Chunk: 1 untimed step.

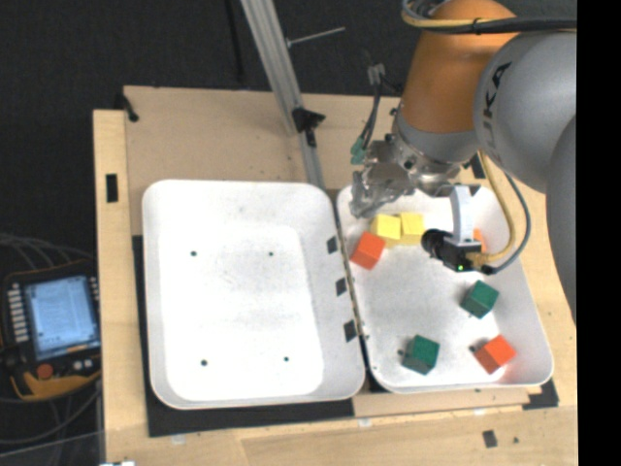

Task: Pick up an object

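Observation:
The right bin (514,357) holds several small blocks. Two yellow blocks (399,227) lie side by side near its far left corner, with an orange block (368,250) just in front of them. Further forward sit a green block (479,299), another green block (420,353) and an orange block (494,353). My gripper (373,192) hangs over the bin's far left corner, just behind the yellow blocks. I see nothing between its fingers, and their spacing is hidden by the wrist.
The left bin (243,289) lies beside the right one, sharing a divider edge with black clips (342,284). A slanted metal pole (277,61) rises behind the bins. A handheld control pendant (53,318) sits off the bench at the left.

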Each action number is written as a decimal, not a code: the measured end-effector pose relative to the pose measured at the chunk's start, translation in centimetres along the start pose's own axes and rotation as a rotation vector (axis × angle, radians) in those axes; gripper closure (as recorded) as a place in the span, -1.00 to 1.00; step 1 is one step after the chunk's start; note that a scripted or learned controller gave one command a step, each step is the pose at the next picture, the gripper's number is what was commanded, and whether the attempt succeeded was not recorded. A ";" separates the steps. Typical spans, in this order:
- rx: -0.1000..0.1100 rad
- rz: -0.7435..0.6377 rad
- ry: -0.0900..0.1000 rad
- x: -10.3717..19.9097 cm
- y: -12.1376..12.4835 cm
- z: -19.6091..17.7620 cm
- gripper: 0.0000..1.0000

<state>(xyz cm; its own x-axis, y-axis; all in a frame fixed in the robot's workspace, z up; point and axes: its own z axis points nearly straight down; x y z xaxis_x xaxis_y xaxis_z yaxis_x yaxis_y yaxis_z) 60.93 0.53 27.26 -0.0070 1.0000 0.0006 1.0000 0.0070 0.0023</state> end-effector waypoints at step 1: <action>0.006 0.000 0.000 5.7 0.4 2.2 1.00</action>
